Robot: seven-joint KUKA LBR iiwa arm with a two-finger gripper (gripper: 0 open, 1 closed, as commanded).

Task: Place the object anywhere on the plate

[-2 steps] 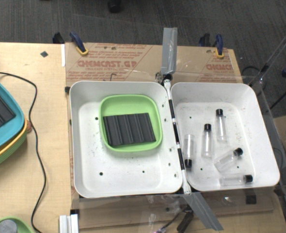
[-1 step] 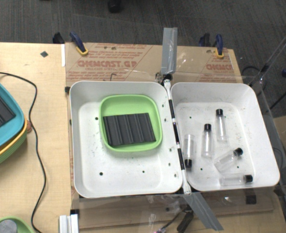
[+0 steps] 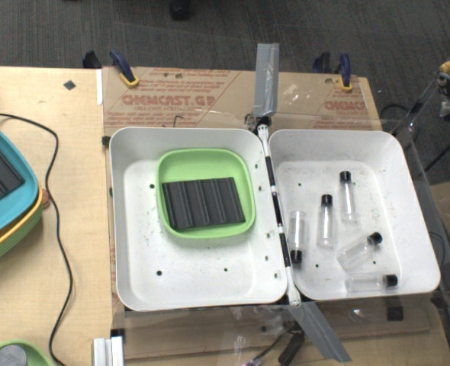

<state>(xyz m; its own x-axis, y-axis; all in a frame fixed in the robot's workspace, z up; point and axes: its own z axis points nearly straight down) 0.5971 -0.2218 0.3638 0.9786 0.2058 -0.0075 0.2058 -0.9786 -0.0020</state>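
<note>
A green square plate point(image 3: 204, 166) sits in the left bin point(image 3: 133, 227), toward its back. A dark ribbed rectangular pad point(image 3: 205, 203) lies on the plate. In the right bin point(image 3: 408, 204) lie several clear plastic vials with black caps: one upright-lying vial point(image 3: 348, 197), one beside it point(image 3: 326, 221), one near the divider point(image 3: 296, 237), one tilted point(image 3: 359, 250) and one along the front wall point(image 3: 370, 283).
Cardboard point(image 3: 210, 97) held by blue-and-orange clamps point(image 3: 123, 69) lies behind the bins. Stacked teal and yellow dishes point(image 3: 4, 197) stand at the far left on the wooden bench, with a black cable point(image 3: 57, 204) running past them.
</note>
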